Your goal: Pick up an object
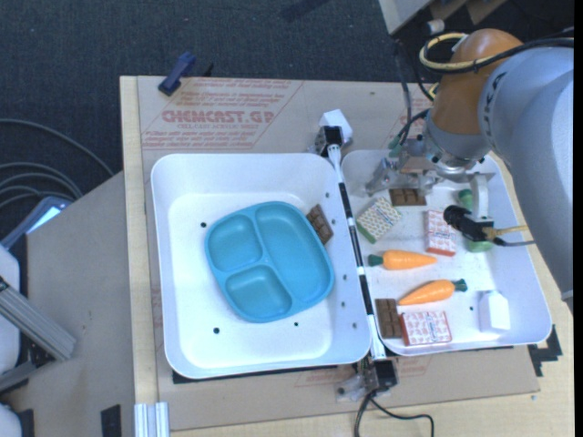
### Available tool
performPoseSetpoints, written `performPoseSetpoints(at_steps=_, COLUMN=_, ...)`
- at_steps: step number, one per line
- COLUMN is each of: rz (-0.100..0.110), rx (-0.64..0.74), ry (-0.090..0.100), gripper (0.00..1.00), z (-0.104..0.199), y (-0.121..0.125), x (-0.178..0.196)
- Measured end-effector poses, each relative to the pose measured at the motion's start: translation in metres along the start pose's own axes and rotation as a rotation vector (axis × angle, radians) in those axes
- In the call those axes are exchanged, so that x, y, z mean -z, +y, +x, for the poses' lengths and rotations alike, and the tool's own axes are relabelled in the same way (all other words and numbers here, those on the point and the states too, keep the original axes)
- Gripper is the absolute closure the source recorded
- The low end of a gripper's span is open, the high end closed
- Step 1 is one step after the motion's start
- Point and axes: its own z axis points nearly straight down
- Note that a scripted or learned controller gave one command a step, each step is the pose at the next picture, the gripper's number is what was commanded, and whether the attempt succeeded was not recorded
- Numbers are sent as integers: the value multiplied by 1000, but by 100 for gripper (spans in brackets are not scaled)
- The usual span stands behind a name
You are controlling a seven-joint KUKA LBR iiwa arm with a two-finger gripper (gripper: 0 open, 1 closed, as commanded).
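The end effector is poised over a brown block; its state cannot be told. Crowded neighbouring items could be nudged instead.

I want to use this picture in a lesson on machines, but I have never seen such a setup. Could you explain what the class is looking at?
This is one camera fixed above a bench, looking down at a slant. The grey machine with the orange band is a robot arm reaching in from the right; its job is to pick up an object. Its gripper hangs over the far end of the right bin.

Two shallow white bins sit side by side. The left bin holds a blue divided plate and a small brown block. The right bin holds two toy carrots, small printed cards, a white block and other small pieces.

I cannot tell whether anything is held.
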Motion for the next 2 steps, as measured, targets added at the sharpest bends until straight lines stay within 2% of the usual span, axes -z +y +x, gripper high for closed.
performPoseSetpoints(at_steps=1, rz=-2, rx=0, ry=-3, gripper=0, z=-41, y=0, x=0)
performPoseSetpoints(at_steps=2, rz=-7, rx=0, ry=-5, gripper=100, z=-41, y=1, x=11)
